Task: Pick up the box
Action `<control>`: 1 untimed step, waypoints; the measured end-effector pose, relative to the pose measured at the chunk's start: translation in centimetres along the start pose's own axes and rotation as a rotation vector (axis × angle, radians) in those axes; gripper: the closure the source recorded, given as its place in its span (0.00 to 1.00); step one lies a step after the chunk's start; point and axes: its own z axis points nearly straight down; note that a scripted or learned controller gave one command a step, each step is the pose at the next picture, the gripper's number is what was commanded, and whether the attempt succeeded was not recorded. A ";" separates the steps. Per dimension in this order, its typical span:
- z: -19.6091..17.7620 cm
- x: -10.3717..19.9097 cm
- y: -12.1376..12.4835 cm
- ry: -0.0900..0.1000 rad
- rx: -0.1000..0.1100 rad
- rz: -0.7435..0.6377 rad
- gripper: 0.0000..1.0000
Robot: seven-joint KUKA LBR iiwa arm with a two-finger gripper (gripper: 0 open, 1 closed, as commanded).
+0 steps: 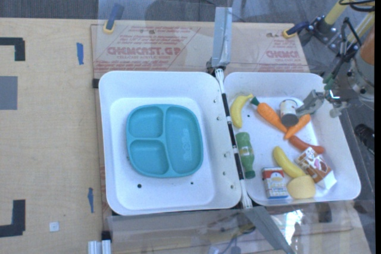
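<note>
Wooden benchtop is carrying two white bins side by side, and I am watching both from above. Sitting in the left bin [113, 128] is a teal divided plate [165, 140]. I am seeing the clutter crowding the right bin [351, 178]: a banana [239, 109] near its far left corner, a carrot [271, 116], a small can [289, 108], a green bottle [244, 154] lying along its left wall, and a second banana [287, 162] towards the near edge.

Lying close to the near right corner of that bin is the box [314, 165], a small red and white carton, with a lemon [302, 187] just beside it.

I am seeing the gripper [311, 105] hanging over the far right part of the bin, near the can and well apart from the box. Whether it is released or clenched I cannot tell. I am judging that nothing is done yet: the approach, the grasp and the lift are all remaining.
</note>
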 end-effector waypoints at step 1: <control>12.9 0.4 -5.4 -0.006 -0.027 0.011 0.00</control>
